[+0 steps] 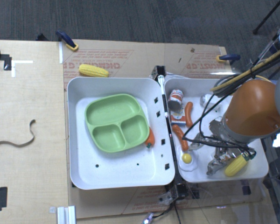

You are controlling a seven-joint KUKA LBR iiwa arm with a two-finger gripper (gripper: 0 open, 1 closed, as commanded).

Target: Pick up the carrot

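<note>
Two white bins are sitting side by side in the camera view, and the carrot [150,138] is lying in the left bin [71,125], touching the green plate [116,122] at the plate's 4 o'clock edge, with its green end pointing toward 6 o'clock. The gripper [214,166] is hanging low over the right bin [191,80], in the 5 o'clock part of it, just beside a yellow corn cob [236,164] at its 3 o'clock side. I cannot tell if the gripper is spread or pressed together, because the cables and the orange band are covering much of it; nothing is clearly showing as pinched in it. Two orange-red sausage-like pieces [178,132] are lying in the right bin at about 10 o'clock from the gripper, and they are easy to confuse with the target. In my judgement the task is at its reaching step, with the grasp not yet made. The next move is probably calling for a rise, a travel toward 9 o'clock across the divider, and a descent along the carrot without catching the plate.
</note>
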